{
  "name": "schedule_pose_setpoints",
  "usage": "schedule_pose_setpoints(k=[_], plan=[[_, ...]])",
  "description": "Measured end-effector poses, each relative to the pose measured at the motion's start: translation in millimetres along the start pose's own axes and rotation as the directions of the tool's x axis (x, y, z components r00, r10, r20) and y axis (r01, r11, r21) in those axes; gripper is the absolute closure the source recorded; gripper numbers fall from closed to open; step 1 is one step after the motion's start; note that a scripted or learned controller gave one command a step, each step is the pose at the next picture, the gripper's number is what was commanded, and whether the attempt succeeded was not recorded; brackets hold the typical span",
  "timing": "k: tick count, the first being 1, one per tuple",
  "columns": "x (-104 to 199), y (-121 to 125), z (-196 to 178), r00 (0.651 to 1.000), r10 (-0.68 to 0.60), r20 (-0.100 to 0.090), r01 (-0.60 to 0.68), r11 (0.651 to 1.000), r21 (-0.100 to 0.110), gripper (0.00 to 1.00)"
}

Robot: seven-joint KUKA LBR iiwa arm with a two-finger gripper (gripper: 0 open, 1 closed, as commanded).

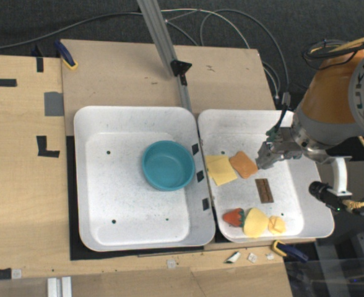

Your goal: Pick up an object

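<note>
A grey robot arm with an orange band reached in from the right over the right-hand white bin [306, 228]. Its gripper [265, 158] hung low just beside an orange, bread-like piece [243, 164], which lay to the gripper's left. Whether the gripper was open or closed could not be told, and nothing was seen held in it.

Beyond the orange piece, touching it, lay a flat yellow slice [220, 169]. Below the gripper sat a small brown bar [264, 190]; farther below were a red piece [233, 217] and yellow lumps [256, 222]. A blue bowl [168, 164] sat well apart in the left bin [95, 166].

The likely risk: a descent slightly off-centre would nudge the orange piece onto the slice, or pinch both together.
</note>
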State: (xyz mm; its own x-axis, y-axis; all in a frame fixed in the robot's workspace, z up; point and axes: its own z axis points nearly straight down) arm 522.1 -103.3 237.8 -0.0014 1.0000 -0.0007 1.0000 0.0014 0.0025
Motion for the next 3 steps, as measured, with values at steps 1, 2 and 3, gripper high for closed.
schedule_pose_setpoints(k=[1, 2, 3], plan=[[48.8, 27.9, -5.3, 1.0, -0.006, -0.002, 0.006, 1.0, 0.002, 1.0], [105.7, 51.1, 5.4, 1.0, -0.006, -0.002, 0.006, 1.0, 0.004, 1.0], [160.4, 61.0, 10.8, 1.0, -0.006, -0.002, 0.006, 1.0, 0.004, 1.0]])
